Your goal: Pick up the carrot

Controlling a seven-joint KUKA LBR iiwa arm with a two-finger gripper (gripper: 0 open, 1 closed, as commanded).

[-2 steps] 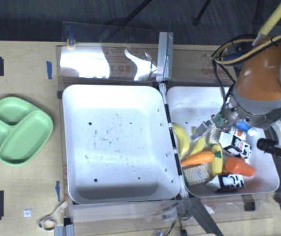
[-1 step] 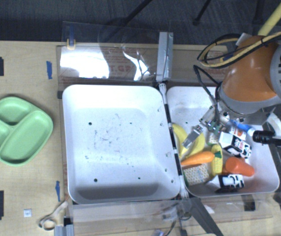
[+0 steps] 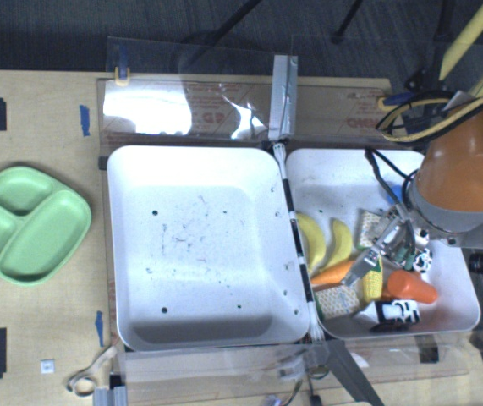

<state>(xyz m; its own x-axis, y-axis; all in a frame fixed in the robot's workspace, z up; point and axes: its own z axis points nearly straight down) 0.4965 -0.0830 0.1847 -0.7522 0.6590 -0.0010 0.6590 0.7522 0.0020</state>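
The carrot [image 3: 332, 274] is an orange, tapered piece lying almost level in the right bin [image 3: 454, 321], just below two yellow bananas [image 3: 324, 240]. My gripper [image 3: 364, 267] hangs low over the bin's middle, right at the carrot's right end and touching or nearly touching it. The gripper's metal body hides that end of the carrot. The arm's orange band [image 3: 469, 163] rises above it at the right.
Packed around the carrot are a yellow corn cob [image 3: 373, 284], an orange bottle-like item [image 3: 412, 289], a black-and-white piece [image 3: 398, 312] and a tan cracker-like square [image 3: 339, 302]. The left bin [image 3: 131, 176] adjoins across a divider. A green divided plate [image 3: 26, 224] sits far left.
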